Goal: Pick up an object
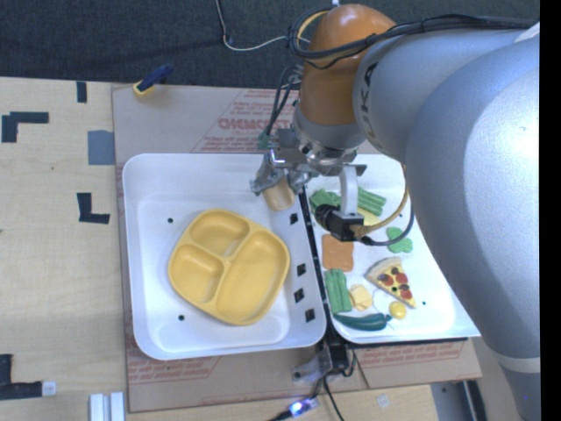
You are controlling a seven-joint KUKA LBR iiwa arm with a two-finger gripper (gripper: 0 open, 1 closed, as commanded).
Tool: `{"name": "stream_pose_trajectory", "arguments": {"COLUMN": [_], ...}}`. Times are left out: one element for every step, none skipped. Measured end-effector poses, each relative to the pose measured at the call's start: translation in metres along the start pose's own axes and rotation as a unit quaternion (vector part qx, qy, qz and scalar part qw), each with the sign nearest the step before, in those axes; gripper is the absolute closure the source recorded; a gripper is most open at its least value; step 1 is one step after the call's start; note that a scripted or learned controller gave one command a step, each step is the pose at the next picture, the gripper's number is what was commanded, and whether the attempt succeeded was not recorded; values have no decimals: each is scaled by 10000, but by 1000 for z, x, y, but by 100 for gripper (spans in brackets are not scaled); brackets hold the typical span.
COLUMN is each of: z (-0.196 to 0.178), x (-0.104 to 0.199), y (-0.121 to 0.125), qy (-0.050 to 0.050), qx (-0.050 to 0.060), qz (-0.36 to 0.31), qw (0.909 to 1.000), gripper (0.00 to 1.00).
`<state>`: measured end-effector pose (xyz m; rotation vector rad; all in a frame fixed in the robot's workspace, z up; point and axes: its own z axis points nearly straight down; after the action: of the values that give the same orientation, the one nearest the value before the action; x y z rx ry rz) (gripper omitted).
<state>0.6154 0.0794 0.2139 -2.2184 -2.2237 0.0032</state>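
My gripper (280,182) hangs over the far right corner of the left bin (140,235), close to the wall between the two bins. A small tan food piece (279,198) sits between its fingertips, just below them, and the fingers look closed on it. The piece seems lifted slightly above the bin floor. The grey arm with its orange band covers much of the right bin's far side.
A yellow divided plate (230,266) lies in the left bin. The right bin (438,310) holds toy foods: green beans (370,202), an orange-brown square (337,253), a pizza slice (390,279), a green stalk (336,289), a yellow chunk (359,298) and a dark green pepper (364,321).
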Motion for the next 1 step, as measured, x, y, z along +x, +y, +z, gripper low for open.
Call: {"name": "stream_pose_trajectory", "arguments": {"z": [-7], "x": [-12], "y": [-7], "qy": [-1], "qx": [4], "qz": [8], "qw": [10000], "gripper": [100]}}
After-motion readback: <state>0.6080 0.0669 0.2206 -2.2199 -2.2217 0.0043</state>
